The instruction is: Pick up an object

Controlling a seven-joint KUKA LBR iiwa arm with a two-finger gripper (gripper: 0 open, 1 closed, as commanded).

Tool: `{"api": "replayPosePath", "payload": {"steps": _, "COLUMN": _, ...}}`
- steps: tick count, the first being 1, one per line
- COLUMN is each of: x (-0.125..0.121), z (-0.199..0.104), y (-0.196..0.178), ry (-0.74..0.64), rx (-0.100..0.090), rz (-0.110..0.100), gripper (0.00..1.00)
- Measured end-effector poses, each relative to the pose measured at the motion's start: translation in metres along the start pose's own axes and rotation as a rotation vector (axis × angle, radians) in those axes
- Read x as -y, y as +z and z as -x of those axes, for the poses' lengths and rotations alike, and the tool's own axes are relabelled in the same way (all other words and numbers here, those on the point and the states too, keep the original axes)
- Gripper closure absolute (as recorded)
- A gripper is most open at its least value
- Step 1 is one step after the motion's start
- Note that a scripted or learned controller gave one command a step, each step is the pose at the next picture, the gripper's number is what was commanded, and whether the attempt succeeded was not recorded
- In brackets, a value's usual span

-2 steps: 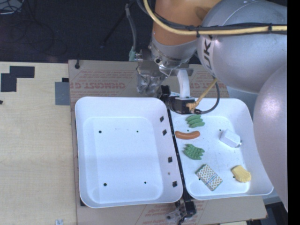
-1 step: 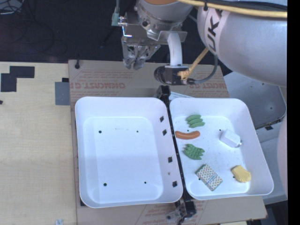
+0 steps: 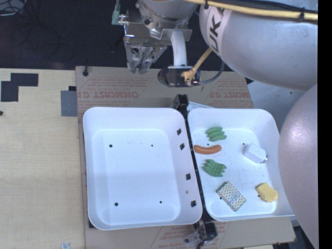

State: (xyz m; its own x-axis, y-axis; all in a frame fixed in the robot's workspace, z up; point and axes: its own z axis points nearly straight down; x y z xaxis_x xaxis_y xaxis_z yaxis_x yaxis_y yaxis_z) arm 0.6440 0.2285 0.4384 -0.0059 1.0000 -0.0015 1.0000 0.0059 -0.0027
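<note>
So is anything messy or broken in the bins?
Nothing looks broken or spilled. The right bin holds two green pea pods, a sausage, a white block, a patterned packet and a yellow piece, all lying apart. The gripper hangs above the bench, beyond the bins.

1. Your right bin (image 3: 270, 119) has all the goods. Two green pea pods: one (image 3: 216, 134) up top, another (image 3: 213, 167) mid-bin.
2. An orange-red sausage (image 3: 207, 149) lies flat between them.
3. White block (image 3: 254, 153) sits by the right wall.
4. Patterned packet (image 3: 231, 196) and yellow chunk (image 3: 267, 193) sit near the front edge.
</note>
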Motion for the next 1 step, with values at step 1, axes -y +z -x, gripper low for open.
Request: {"api": "replayPosePath", "payload": {"steps": 1, "x": 0.0108, "z": -0.0148, "y": -0.0429, "ry": 0.004, "rx": -0.001, "rz": 0.002, "gripper": 1.00}}
